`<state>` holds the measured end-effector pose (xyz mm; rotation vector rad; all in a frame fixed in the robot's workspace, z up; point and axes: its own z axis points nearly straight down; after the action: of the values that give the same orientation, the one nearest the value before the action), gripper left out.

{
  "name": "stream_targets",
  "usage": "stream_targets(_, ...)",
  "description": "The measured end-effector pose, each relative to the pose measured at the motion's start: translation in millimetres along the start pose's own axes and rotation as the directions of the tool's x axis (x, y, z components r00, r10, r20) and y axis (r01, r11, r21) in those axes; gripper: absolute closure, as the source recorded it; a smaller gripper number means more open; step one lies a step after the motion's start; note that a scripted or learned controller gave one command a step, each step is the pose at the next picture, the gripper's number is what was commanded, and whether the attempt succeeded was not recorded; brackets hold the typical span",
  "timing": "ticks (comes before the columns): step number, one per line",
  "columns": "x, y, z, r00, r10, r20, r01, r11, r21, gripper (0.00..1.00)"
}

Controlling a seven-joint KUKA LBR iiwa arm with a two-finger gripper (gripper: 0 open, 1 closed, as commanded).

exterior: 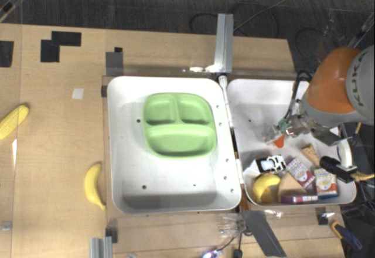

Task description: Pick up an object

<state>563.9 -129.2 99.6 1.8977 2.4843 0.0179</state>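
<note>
While the arm (343, 84) reaches in from the right over the right bin (258, 98), its gripper (288, 128) hangs low above the middle of that bin, and whether it is wide or narrow cannot be told from here; nothing shows as held. Just below it lies a small orange piece (279, 141). The things to pick sit crowded along the near side of the right bin: a yellow fruit (266, 187) at the near left corner, a black-and-white item (271, 164) just beyond it, a tan wedge (291, 184), a red-and-white packet (299, 172), a small box (326, 183) and a tan stick (311, 155). The left bin (123, 151) holds a green tray (177, 124) with three compartments. Out on the bench (53, 151), a banana (92, 185) lies just left of the left bin, and a corn cob (13, 122) lies at the far left edge.
</note>
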Motion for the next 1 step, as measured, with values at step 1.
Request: stream_targets(1, 41.2, 21.3, -136.6, 0.999, 0.051, -0.003, -0.051, 0.999, 0.014, 1.00)
